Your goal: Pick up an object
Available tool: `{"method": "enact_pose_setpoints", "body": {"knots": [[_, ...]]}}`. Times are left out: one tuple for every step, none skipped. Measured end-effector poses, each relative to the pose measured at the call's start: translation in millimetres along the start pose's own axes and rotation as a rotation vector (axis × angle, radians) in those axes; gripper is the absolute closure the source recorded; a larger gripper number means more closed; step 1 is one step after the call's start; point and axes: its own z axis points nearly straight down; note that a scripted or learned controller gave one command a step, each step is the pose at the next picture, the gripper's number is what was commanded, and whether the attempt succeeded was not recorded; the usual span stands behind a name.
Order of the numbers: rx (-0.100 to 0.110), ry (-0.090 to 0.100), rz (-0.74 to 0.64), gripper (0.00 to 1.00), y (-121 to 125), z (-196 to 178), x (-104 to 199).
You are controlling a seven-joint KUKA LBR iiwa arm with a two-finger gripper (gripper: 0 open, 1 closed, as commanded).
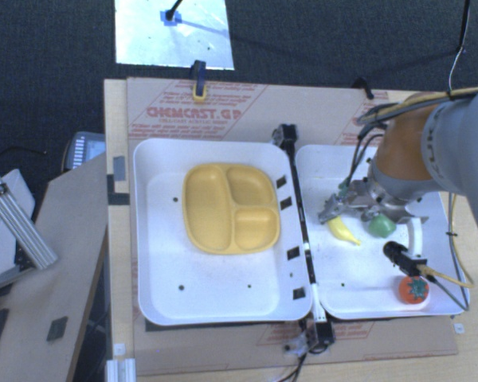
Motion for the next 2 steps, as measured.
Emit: {"method": "enact_pose_setpoints", "body": {"knots": [[-0.005, -0.001, 0.001, 1.0, 1.5, -13.4, -0.5], [-0.009, -0.002, 0.002, 1.0, -1.3, -73.3, -8.7]]}}
